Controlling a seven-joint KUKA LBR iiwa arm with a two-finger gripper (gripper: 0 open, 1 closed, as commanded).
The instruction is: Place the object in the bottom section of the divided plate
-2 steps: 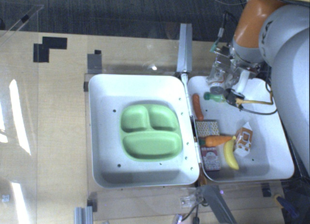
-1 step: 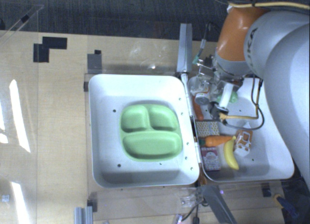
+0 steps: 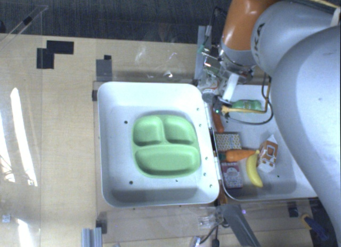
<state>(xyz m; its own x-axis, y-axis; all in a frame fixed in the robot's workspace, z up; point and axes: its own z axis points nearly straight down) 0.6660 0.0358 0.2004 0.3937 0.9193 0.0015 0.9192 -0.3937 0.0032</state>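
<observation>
The gripper (image 3: 219, 97) hangs over the upper left corner of the right bin (image 3: 285, 187), by the wall shared with the left bin; whether it is released or clenched I cannot tell, and nothing is seen held in it. The loose objects lie below it in this view: a carrot (image 3: 238, 155), lengthwise across the bin, and a banana (image 3: 253, 173) beside it. The green divided plate (image 3: 166, 145) sits to the left in the left bin (image 3: 114, 134), its wide bottom section (image 3: 167, 161) bare.
</observation>
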